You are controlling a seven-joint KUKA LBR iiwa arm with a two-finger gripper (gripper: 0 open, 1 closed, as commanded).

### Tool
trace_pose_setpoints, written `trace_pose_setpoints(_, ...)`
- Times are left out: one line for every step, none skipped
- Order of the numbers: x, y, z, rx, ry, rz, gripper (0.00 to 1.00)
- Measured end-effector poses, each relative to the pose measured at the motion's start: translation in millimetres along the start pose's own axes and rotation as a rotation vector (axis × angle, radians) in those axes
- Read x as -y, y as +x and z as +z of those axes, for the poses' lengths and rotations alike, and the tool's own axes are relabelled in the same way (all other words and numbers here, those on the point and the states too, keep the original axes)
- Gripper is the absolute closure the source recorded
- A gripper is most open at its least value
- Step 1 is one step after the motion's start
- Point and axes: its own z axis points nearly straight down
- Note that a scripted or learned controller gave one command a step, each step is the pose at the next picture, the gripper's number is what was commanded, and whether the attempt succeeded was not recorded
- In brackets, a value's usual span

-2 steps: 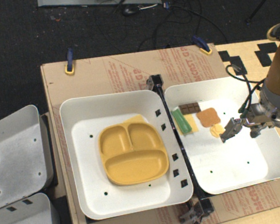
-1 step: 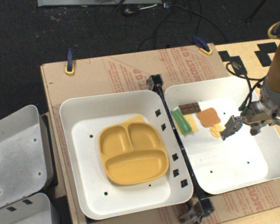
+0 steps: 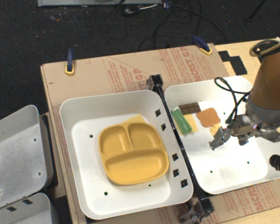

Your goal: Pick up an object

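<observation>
Three small pieces lie grouped in your right bin [image 3: 253, 173].
Your tool [image 3: 216, 142] hovers beside the orange piece [image 3: 208, 118]; its opening is unclear.

A cardboard sheet [image 3: 123, 69] with red print is lying under two white bins and is being held at its far edge by two clamps, one far left [image 3: 69, 62], one far right [image 3: 201, 44]. The left bin [image 3: 79, 159] and right bin [image 3: 228, 179] are sitting side by side, touching along a black divider [image 3: 172, 130]. Grey metal panels [image 3: 11, 154] are resting to the left of the sheet. Black cables [image 3: 176, 4] are trailing across the dark floor beyond the far edge.
</observation>
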Motion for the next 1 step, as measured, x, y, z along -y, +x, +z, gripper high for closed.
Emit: trace_pose_setpoints(8.9, 4.9, 48.8, 0.0, 0.001, 0.001, 0.0)
